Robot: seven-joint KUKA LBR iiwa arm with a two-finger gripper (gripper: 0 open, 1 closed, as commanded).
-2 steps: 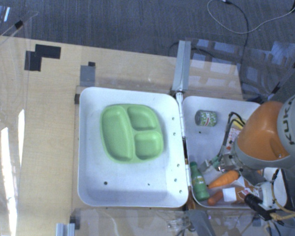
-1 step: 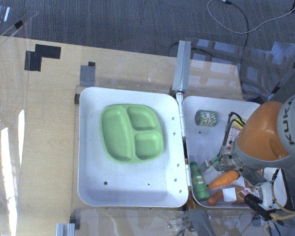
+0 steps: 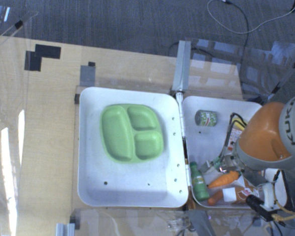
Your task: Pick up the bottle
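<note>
Small green plastic bottle (image 3: 199,181) lying along the left wall of the right white bin (image 3: 216,107), near its front left corner, long axis running front to back. Gripper (image 3: 223,168) hovering just right of it, above an orange carrot-shaped toy (image 3: 224,179). Cannot tell the grip state.

There are 2 white bins on the wooden bench. The left bin (image 3: 90,186) lies well to the left of the gripper (image 3: 223,166) and holds a green plate (image 3: 131,133) with 3 compartments. The right bin (image 3: 211,139) is under the gripper. In it, a small can (image 3: 206,118) with a green label lies on its side beyond the gripper, well apart. An orange carrot (image 3: 224,180) lies just beside the gripper, on the near side. A 2nd orange piece (image 3: 214,198) lies nearer the bin's front edge.
</note>
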